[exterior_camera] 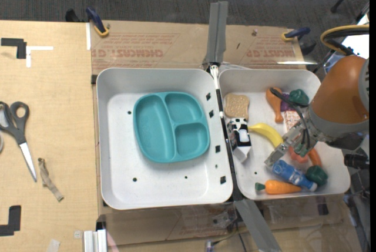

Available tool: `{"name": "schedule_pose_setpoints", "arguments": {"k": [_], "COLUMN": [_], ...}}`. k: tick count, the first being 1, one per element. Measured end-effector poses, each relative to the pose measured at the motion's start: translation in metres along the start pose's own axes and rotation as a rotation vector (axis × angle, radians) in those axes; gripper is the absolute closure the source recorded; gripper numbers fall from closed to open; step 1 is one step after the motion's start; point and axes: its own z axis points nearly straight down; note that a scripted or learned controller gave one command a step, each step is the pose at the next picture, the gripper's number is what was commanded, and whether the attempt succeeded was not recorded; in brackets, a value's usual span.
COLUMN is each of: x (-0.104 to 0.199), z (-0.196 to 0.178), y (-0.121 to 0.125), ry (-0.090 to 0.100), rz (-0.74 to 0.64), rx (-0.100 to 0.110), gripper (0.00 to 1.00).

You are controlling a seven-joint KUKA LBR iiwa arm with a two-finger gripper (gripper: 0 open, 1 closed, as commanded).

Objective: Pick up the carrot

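While low in rt bin [329, 186], gripper [281, 153] fingers spread, holding nothing, nr banana [265, 133].

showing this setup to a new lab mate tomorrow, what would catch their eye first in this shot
Most striking is the teal three-compartment plastic plate, alone in the left white bin. Next comes the grey arm's orange band, over the right white bin, with the gripper down among a clutter of toy food: a yellow banana, a blue bottle and an orange carrot near the front wall. Grey-handled scissors lie on the bench far left.
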Motion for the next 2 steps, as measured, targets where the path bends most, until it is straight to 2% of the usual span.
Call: {"name": "schedule_pose_setpoints", "arguments": {"k": [1, 2], "x": [-0.045, -0.092], "z": [-0.032, -0.003], "y": [0.03, 0.063], "ry": [-0.001, -0.006], "rz": [0.282, 0.176], "rx": [0.0, -0.003], "gripper": [0.0, 0.0]}}
